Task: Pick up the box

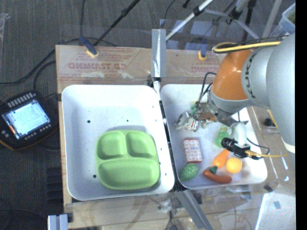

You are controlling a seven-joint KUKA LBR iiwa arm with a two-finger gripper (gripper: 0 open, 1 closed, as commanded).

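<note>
Right bin (256, 176) is where I see the box (192, 150), long axis running near-to-far, just toward the camera from my gripper (194, 120), which hangs above the bin floor with what looks like nothing between its parted fingers.

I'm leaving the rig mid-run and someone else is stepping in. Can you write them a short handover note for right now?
Gripper: low over the back of the right bin; jaws state unclear, nothing seen held.
Box: red and white, lying flat on the right bin's floor, just in front of the gripper, next to the green round toy.
Left bin: holds the green divided tray.
Done: approach only.
Left: grasp and lift the box.
</note>
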